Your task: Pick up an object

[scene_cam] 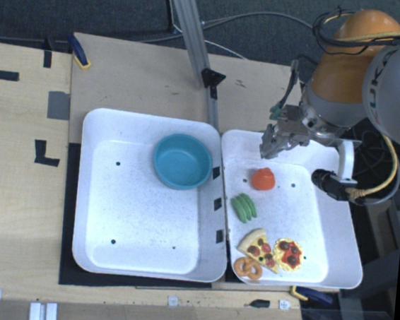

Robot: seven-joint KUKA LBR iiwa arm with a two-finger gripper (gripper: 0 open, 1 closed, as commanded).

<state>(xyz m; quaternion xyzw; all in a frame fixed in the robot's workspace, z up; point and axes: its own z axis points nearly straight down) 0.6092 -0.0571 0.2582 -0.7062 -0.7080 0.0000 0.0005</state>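
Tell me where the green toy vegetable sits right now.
The green toy vegetable lies in the right bin, near its left wall, just below the red tomato and above the pizza slice.

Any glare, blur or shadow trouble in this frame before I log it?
Camera view: lighting is even and soft, with no hard glare on the white bins; the bowl, tomato and pizza slices read clearly; the gripper is slightly soft, its tip dark and hard to make out; the floor at the top is dim.

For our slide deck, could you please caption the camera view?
Gripper poised above the red tomato in the right bin; blue bowl in the left bin.
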